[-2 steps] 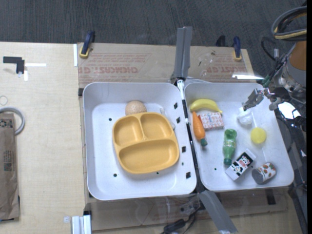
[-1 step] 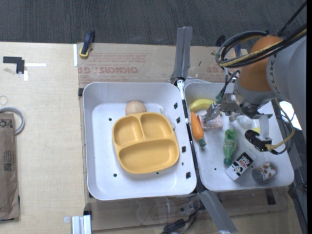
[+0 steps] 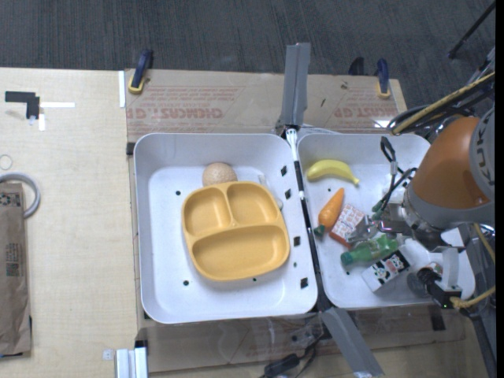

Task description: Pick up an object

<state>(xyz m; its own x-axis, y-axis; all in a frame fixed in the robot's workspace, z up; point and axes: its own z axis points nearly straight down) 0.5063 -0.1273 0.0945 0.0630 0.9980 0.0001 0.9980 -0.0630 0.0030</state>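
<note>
The end effector [image 3: 376, 228] sits low in the right bin [image 3: 331, 290], right at the green bottle [image 3: 368, 252] lying beside a small red-and-white carton [image 3: 347, 222]. How far its fingers are spread, or whether they grip anything, cannot be told here.

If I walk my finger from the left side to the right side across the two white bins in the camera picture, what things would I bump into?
Yellow three-part plastic plate with the round tan ball just behind it → orange toy carrot and yellow toy banana → small red-and-white box → green bottle → black-and-white carton.
</note>
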